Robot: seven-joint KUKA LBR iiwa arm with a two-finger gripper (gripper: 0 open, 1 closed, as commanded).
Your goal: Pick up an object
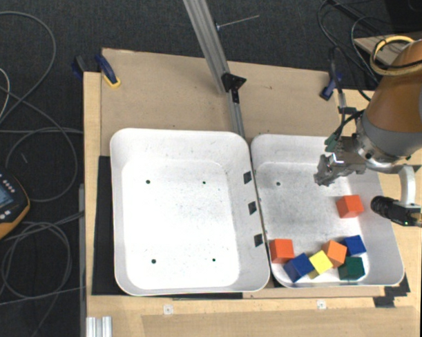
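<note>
Reaching in from the right at the far side, grey arm with orange band bent downward, wrist angled left, gripper hanging low at its tip, holding nothing visible.

Small coloured blocks, all in the right bin. One orange-red block alone near mid-bin, resting flat, apart from the others. The remainder along the near wall: an orange block at the left end, then a dark blue block, a yellow block, a tilted orange cube, a blue cube, and a dark green block, the last five bunched close together.
</note>
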